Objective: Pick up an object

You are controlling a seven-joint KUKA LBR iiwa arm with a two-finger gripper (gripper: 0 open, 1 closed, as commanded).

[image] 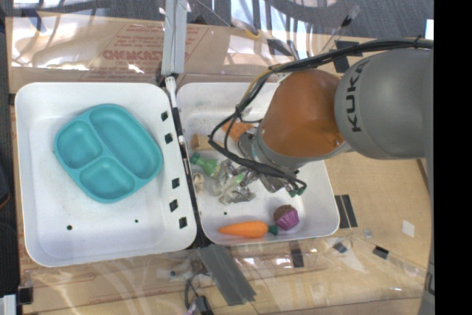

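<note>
Both white bins (44,232) look like smooth, slightly glossy plastic. The turquoise divided plate (108,151) is smooth plastic with a soft sheen. The arm (383,107) has a matt grey casing, its orange band (302,114) satin-smooth. The carrot (243,230) and purple onion-like toy (286,217) appear glossy plastic. The worktop (383,181) looks like pale wood, with clear shiny sheeting along its far edge.

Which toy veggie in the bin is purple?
The small round one near the front of the right bin is purple. The carrot lying beside it is orange, with a green end.
</note>
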